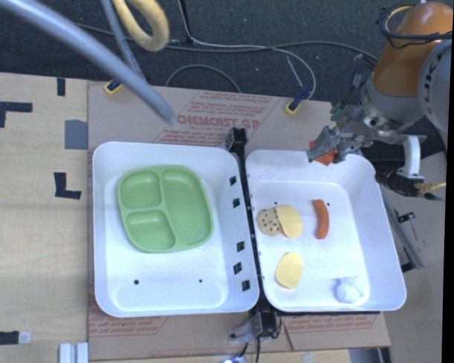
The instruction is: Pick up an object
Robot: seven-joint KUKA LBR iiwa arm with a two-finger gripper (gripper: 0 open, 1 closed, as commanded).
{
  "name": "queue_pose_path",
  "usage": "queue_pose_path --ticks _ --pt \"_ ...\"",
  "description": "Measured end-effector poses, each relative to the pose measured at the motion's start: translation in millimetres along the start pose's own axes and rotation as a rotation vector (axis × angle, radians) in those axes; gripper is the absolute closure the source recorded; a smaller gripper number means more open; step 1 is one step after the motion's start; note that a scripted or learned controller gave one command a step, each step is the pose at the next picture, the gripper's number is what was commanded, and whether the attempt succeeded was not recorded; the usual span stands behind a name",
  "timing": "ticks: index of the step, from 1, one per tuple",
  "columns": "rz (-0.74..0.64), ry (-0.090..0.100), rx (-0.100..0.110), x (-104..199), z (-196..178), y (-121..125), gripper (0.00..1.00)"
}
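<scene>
My gripper (pixel 326 148) hangs over the far rim of the right bin (pixel 382 212), near its back middle. A small orange-red piece (pixel 322 152) shows at its tip; I cannot tell whether it is held. In the right bin lie a brown cookie (pixel 268 222) touching a pale yellow slice (pixel 289 221), an orange-red sausage (pixel 321 218), a yellow round piece (pixel 288 270) and a white crumpled lump (pixel 348 291) at the near right corner.
The left bin (pixel 105 269) holds a green divided plate (pixel 165 208). A black hinge strip (pixel 240 229) runs between the bins. Cables (pixel 217 46) lie on the dark floor behind the bench, and a grey pole (pixel 76 38) crosses the upper left.
</scene>
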State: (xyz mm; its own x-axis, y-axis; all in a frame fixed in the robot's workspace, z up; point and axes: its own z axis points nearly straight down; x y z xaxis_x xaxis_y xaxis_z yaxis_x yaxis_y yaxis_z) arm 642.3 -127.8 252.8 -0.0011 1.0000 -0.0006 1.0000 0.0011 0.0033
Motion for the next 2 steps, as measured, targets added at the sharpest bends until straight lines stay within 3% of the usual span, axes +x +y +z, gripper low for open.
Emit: queue_pose_path --ticks 2 --pt "-0.006 0.002 0.006 108.1 3.9 -15.4 1.00"
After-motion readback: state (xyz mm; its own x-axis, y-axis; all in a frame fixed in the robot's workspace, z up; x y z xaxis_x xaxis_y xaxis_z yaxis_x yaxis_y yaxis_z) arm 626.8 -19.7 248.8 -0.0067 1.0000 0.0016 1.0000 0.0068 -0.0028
